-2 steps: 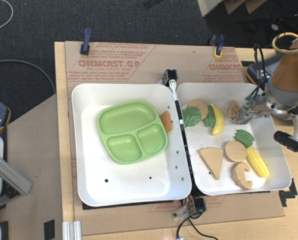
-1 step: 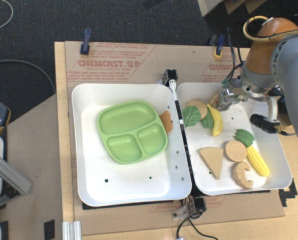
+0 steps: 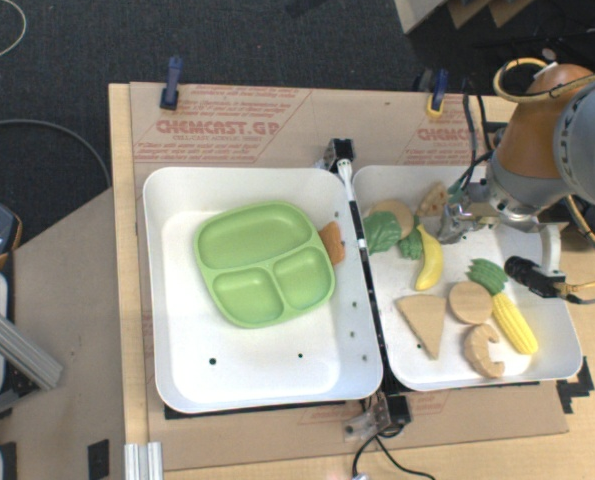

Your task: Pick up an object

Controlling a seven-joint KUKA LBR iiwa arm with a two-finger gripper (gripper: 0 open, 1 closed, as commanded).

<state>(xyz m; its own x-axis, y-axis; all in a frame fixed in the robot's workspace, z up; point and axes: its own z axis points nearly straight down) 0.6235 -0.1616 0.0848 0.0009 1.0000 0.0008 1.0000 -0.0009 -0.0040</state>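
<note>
The right bin holds several toy foods. A yellow banana lies beside a green leafy piece. Toward the front are a tan wedge, a round tan slice, a bitten tan biscuit and a corn cob with green husk. My gripper hangs low over the bin's back part, just right of a knobby tan piece and above the banana's upper end. Nothing shows between its tips.
The left bin carries a green divided plate, and a small orange-brown piece rests against the plate's right edge. A black rod runs along the wall between the bins. Blue clamps pin the cardboard at the back.
</note>
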